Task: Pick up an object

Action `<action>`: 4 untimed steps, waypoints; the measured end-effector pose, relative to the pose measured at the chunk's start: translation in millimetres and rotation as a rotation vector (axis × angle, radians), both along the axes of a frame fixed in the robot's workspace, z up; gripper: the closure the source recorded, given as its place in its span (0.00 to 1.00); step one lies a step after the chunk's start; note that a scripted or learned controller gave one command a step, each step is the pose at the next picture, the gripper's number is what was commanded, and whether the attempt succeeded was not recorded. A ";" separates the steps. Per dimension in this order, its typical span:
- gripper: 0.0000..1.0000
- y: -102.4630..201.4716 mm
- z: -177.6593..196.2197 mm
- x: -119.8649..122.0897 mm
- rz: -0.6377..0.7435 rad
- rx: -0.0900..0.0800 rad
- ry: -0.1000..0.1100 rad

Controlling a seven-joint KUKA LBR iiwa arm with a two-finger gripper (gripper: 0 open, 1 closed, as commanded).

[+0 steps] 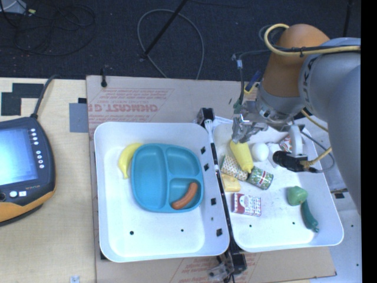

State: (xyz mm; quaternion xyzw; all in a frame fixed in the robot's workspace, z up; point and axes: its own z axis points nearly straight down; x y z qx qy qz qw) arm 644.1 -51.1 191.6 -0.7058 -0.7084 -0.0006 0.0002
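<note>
The arm [318,69] is seen reaching in over the right bin [330,229], with the gripper [242,132] lowered at that bin's far left corner. Whether it is open or shut cannot be told, as the tips are lost against the clutter.

In the left bin [118,229], well to the left of the gripper, a blue tray [156,175] is set, with a sausage [185,197] in one compartment and a banana [125,158] touching its left edge.

The likeliest target is judged to be the yellow corn [241,155], lying tilted just below the gripper, its upper end close under the tips. It is expected to be light, stiff plastic and fairly smooth; it would best be taken across its narrow width near the middle, where slipping is less likely.

Just right of the gripper an egg [260,152] is seen, rounder and more easily squeezed out. Farther below lie a small can [261,178], a red carton [245,204] and a green pepper [297,195], well apart from the tips
</note>
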 end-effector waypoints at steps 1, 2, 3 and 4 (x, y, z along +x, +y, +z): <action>0.00 -2.0 -4.2 -0.4 -0.001 -0.001 0.003; 0.00 -44.5 -103.4 -35.0 -0.010 0.003 -0.005; 0.00 -68.6 -24.0 -36.2 -0.005 -0.002 -0.001; 0.00 -42.2 -102.9 -27.2 -0.004 0.001 -0.001</action>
